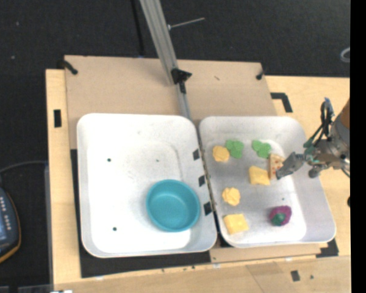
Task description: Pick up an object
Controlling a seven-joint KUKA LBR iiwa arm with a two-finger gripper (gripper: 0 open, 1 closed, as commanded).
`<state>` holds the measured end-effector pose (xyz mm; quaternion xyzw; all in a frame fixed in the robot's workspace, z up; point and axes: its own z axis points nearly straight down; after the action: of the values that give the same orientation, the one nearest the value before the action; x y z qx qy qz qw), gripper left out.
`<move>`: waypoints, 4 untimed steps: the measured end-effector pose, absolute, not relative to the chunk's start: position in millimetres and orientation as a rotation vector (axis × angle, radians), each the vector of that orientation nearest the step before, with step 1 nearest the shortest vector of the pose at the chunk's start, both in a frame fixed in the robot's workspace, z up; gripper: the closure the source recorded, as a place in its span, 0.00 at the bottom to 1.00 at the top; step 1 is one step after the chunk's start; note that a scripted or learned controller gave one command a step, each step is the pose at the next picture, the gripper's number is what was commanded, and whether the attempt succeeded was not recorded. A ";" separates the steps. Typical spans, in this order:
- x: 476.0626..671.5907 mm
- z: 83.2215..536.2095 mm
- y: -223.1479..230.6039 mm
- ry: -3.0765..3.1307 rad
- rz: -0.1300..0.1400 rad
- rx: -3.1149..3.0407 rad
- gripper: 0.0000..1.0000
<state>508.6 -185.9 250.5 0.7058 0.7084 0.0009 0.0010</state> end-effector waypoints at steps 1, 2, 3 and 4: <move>508.6 250.5 -186.1 2.223 0.003 2.217 0.00; 504.7 192.3 -195.4 2.222 -0.005 2.224 0.00; 505.7 129.2 -195.7 2.223 -0.006 2.224 0.00; 506.4 101.2 -196.9 2.217 0.000 2.222 0.00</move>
<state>506.4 -196.9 101.2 0.7078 0.7064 0.0000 0.0014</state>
